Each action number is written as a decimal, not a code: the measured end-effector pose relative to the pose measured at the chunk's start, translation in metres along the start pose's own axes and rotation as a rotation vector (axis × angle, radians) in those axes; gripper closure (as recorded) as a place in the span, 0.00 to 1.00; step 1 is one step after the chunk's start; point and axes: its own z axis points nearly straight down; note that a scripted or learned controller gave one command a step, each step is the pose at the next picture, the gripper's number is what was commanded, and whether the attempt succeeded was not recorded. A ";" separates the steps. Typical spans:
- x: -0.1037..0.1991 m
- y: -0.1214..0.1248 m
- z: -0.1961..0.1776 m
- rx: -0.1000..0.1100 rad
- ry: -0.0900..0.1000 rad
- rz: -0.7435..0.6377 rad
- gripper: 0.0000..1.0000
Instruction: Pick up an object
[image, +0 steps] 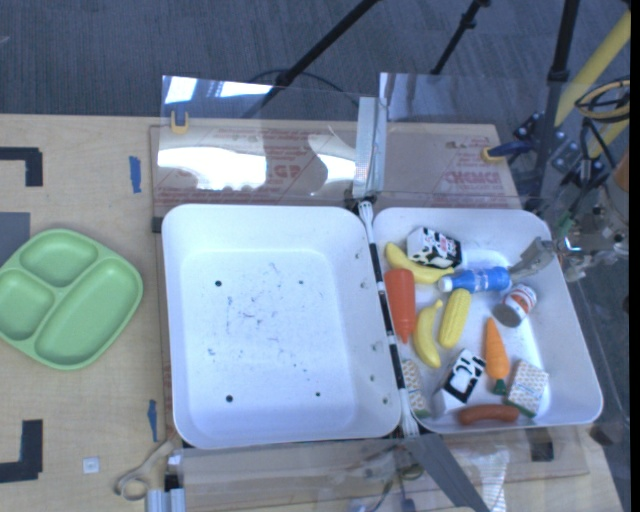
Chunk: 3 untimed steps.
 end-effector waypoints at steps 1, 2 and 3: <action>-0.014 0.023 0.114 0.002 0.012 -0.137 0.00; -0.013 0.047 0.126 -0.008 0.012 -0.168 0.00; 0.028 -0.006 0.129 -0.010 -0.004 -0.405 0.00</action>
